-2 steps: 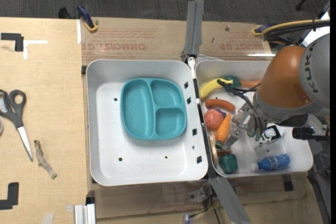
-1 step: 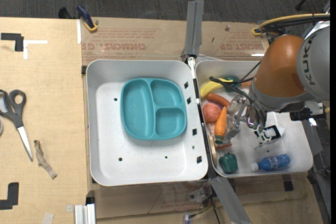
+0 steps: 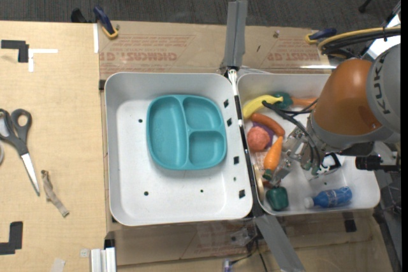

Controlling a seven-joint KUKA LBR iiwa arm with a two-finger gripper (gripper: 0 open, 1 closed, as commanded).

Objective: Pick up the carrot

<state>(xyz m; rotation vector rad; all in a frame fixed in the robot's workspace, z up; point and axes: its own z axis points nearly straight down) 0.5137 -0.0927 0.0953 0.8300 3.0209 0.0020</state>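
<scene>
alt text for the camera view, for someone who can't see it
The gripper hangs beside a carrot in the right bin, among a banana, a sausage and a blue bottle. The left bin holds a teal divided plate.

Two white bins (image 3: 118,156), one teal plate (image 3: 187,132), one carrot (image 3: 274,153), one banana (image 3: 261,102), one bottle (image 3: 330,197), one pair of scissors (image 3: 20,140).
</scene>
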